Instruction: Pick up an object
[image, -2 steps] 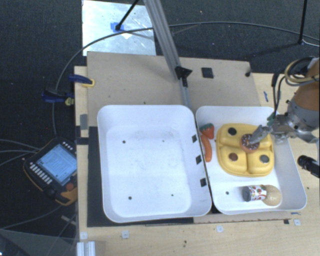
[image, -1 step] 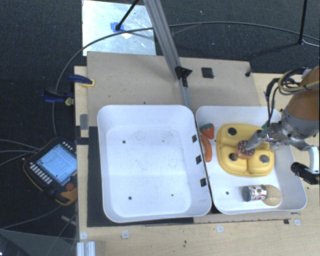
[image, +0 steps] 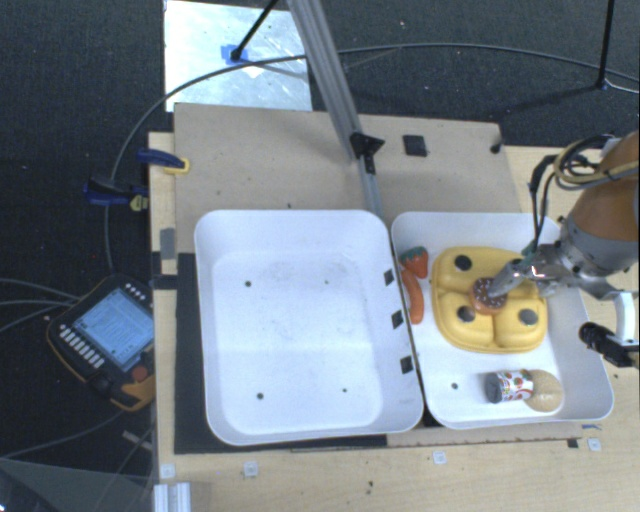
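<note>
Yellow block (image: 492, 312): a broad, lumpy piece with dark round spots, lying in the middle of the right bin (image: 598, 392); it is the thing the arm is working over.
Disc (image: 489, 294): a small reddish-brown round thing resting on top of the block, directly under the tool tip.
Hand (image: 497, 288): reaches in from the right, tip down at the disc; whether it is wide, narrow or closed on anything cannot be told from this slant, and no object can be seen gripped.
Arm (image: 600, 225): grey wrist with an orange band, leaning over the right bin's far right edge.
Carrot (image: 414, 283): an orange toy with a green top, lying along the right bin's left wall, apart from the block.
Can (image: 524, 389): a small printed cylinder on its side near the bin's front wall, a pale rounded end to its right.
Left bin (image: 290, 320): white, beside the right one, walls touching.
Table (image: 260, 150): brown board carrying both bins.
Step in hand: likely the descent onto a target.
Doing it well: centre on the disc, since the block looks too wide to span; close squarely, then lift straight up so the block is not dragged.
</note>
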